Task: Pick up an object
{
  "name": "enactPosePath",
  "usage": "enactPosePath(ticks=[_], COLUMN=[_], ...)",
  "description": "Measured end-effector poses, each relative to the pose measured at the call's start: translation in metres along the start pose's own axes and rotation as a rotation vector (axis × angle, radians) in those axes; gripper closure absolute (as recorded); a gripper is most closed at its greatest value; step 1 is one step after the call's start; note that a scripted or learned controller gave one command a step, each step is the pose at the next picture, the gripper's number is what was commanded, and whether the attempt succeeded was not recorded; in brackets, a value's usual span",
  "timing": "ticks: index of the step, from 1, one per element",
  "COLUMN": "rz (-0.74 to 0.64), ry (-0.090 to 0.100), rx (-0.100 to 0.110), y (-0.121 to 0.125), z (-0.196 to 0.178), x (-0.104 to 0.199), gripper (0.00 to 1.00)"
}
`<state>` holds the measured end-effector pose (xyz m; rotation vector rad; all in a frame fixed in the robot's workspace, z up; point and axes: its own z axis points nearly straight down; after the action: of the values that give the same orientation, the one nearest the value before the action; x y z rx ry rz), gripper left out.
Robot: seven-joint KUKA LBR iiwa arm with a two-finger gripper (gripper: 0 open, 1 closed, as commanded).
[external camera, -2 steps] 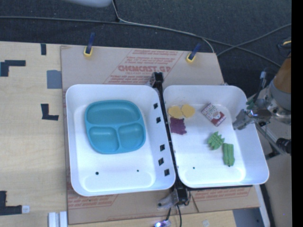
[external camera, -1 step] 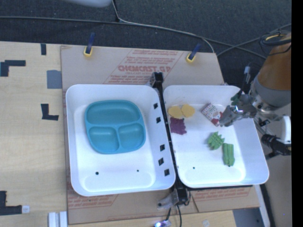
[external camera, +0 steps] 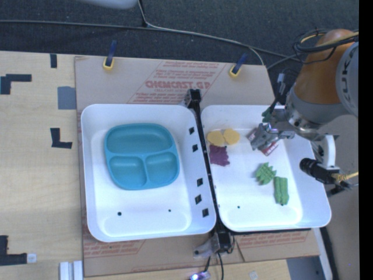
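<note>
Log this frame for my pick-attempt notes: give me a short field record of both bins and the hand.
left bin: holds a blue divided tray
right bin: yellow pieces, purple piece, two green pieces
hand: over the right bin's upper area, above a small red-and-white item
grasp: cannot tell

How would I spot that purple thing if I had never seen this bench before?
Look at the right bin of the two white ones. Near its left wall sit two yellow discs; the purple piece lies just below them, touching or nearly so. It is the one dark, ragged-edged item there, unlike the round yellow discs above and the green pieces farther right.
</note>
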<state>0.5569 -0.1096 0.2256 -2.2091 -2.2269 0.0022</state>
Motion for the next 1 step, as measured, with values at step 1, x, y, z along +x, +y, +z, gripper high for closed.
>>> enactPosePath(ticks=[1], rz=[0.000], ry=[-0.001], rx=[0.001], y=[0.0144], z=[0.0081], x=[0.0603], gripper=[1.00])
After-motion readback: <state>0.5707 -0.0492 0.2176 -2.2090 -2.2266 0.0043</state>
